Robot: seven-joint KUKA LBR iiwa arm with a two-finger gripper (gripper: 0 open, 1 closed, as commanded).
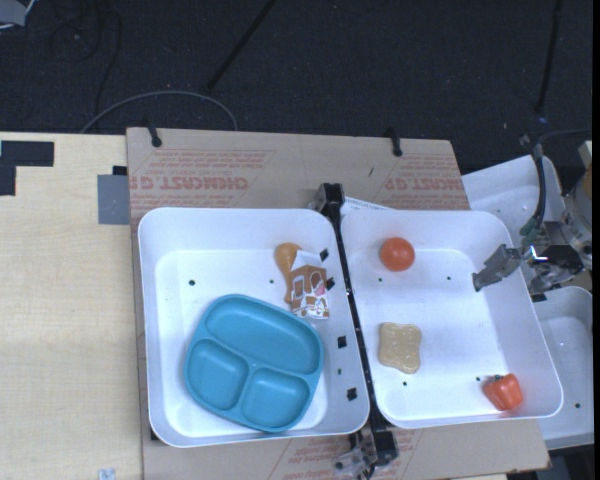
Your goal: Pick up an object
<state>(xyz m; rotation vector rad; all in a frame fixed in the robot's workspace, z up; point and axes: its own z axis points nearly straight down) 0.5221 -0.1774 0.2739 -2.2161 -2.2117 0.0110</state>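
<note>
White bins [160, 268], gripper [515, 268] over rt rim, tomato [397, 254] nearby

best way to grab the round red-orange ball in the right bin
Probably come straight down on the ball and close across its widest middle. It is round, so any finger direction suits, and it lies apart from the bin wall and the tan piece.

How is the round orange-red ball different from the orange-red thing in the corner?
The round ball sits near the top of the right bin; the corner thing lies at that bin's lower right corner.
The ball is smooth and round; the corner thing is lumpier, like a small pepper.
The ball lies in open floor; the corner thing is tucked against the bin's wall.
Both are orange-red, small, and in the same bin.
</note>
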